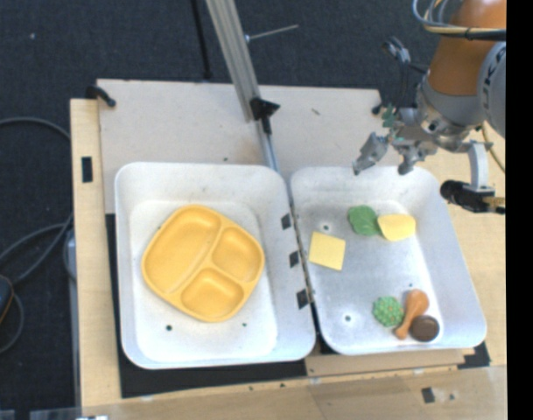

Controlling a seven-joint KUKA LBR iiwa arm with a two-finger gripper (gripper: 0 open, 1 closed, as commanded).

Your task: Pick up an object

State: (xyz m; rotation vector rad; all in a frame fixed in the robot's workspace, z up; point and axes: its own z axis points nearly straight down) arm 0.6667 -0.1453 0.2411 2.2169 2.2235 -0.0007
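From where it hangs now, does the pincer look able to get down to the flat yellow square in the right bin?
Probably yes. The open pincer hangs over the right bin's far rim, and the flat yellow square lies alone, apart from the green round piece.

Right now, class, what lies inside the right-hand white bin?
The right bin holds a yellow square, a green round piece touching a yellow lump, and a green ball beside a drumstick and brown piece. Anything underneath them is covered.
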